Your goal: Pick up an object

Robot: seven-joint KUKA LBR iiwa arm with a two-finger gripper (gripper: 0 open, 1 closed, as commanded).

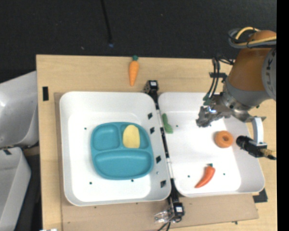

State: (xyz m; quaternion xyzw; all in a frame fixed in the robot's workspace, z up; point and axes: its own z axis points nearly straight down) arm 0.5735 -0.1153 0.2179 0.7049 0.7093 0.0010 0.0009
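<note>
Three pickables in right bin [188, 150]: ring [224, 139], pepper [205, 176], green bit [167, 124]. Jaws hover near ring, right-centre frame, probably lining up. I can't tell how open; nothing seen held.

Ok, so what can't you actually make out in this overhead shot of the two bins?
Camera view:
- Green item by the right bin's left wall: too small to identify.
- Yellow item on the blue plate: blurred, kind unclear.
- End effector: dark, blurred; its height over that bin unclear.
</note>
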